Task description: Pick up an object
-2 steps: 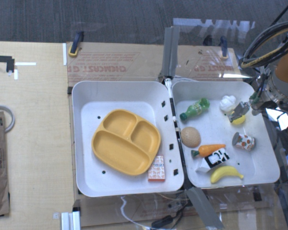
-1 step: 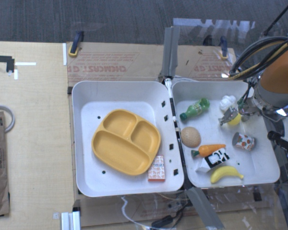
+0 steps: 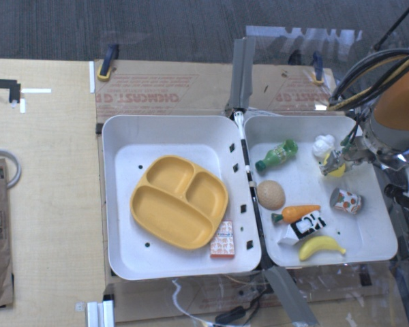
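On the bench, in the right white bin (image 3: 388, 240), the gripper (image 3: 334, 162) is seen low over a yellow-and-white object (image 3: 325, 148) at the far corner, finger state indiscernible, so a centred, vertical descent would be advised before closing.

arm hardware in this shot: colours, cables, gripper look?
The arm enters from the view's right: a grey body with a broad orange band above the wrist. A bundle of dark cables, one of them yellowish, loops over it from the upper right. The gripper is a small grey metal assembly at the wrist end; finer detail is too small to make out.
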`<state>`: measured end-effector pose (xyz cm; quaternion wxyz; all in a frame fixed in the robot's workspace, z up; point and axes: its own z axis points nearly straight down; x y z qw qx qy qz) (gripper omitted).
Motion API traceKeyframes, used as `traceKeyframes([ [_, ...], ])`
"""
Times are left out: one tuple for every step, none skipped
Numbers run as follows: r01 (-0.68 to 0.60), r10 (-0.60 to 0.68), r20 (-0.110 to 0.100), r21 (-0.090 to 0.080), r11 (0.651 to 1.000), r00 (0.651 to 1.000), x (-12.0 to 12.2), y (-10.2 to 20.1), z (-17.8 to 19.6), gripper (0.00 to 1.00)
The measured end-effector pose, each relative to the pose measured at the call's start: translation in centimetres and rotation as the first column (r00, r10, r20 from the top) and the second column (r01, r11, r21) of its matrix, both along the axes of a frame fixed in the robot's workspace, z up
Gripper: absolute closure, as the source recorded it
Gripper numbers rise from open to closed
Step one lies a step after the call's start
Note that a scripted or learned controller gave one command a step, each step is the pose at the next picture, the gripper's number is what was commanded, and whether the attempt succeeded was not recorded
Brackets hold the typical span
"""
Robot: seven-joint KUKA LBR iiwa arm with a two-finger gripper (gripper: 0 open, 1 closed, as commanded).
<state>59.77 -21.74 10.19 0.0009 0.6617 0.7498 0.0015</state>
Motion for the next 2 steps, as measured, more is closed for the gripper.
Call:
traceKeyframes([
  [-0.003, 0.003, -0.002, 0.004, 1.0, 1.0, 0.05, 0.28, -0.03, 0.0],
  [-0.001, 0.001, 0.001, 0.0, 1.0, 1.0, 0.07, 0.06, 0.92, 1.0],
])
